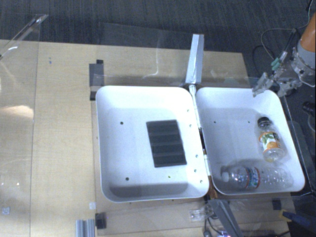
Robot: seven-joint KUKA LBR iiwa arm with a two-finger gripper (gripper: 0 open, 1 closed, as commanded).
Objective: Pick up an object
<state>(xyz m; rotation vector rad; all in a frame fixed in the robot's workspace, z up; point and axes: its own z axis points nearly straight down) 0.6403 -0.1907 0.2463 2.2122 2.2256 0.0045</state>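
bottles [269,143] lie in right bin [232,117], hand [270,83] above

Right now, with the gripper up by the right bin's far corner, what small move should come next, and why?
Probably bring the gripper in over the right bin toward the small bottle. The gripper sits at the bin's far rim, above no object, and that bottle lies nearest, apart from the clear bottle along the near wall.

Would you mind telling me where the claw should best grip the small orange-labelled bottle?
Probably across the labelled middle of the small bottle, coming from above: it lies on its side, dark cap toward the far wall, with bare floor on both long sides of the right bin.
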